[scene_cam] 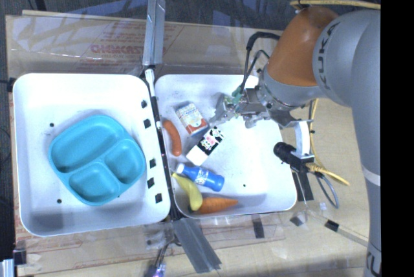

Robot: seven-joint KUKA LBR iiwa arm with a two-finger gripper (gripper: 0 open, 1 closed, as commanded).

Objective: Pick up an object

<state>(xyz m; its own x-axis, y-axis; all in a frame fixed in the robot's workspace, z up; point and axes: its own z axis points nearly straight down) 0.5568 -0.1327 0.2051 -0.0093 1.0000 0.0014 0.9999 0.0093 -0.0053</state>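
Fingers (223,112) low in the right bin (272,195), their spread too blurred to tell.
They hang just above the white carton (206,145), beside the small box (190,116); nothing looks lifted, so the grasp and the raise are, I judge, both left to do.
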